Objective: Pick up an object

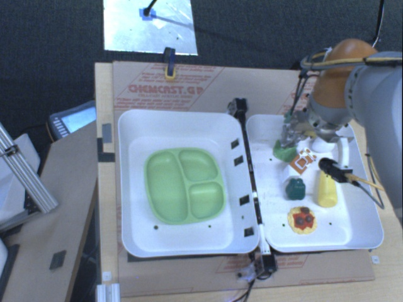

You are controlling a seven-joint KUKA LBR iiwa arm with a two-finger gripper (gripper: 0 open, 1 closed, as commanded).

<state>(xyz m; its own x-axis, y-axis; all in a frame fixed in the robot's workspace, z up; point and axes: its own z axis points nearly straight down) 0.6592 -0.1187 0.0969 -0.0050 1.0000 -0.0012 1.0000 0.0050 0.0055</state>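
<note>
**Supervisor:** Where was the hand at that point?

**Operator:** I had the hand low in the far part of the right bin, directly over a light green piece. From my screen I could not tell whether it was apart or together, and I saw nothing clearly held in it.

**Supervisor:** And the piece itself?

**Operator:** It lay on the bin floor, not far from the wall shared with the other bin and just beside an orange-and-white block. I judged it a small plastic toy: light, stiff, smooth enough to slip, and not fragile. The hand hid part of its shape. I would have taken it across its narrower width, near the middle, keeping clear of the block.

**Supervisor:** Anything else nearby?

**Operator:** Nearer the camera, a dark green lump and a yellow piece sat close to each other. A round red-topped disc lay nearest the front wall, apart from both. They all looked like light toys too, though the disc seemed flat and hard to get hold of. In the left bin there was a green divided tray, well apart from the hand.
</note>
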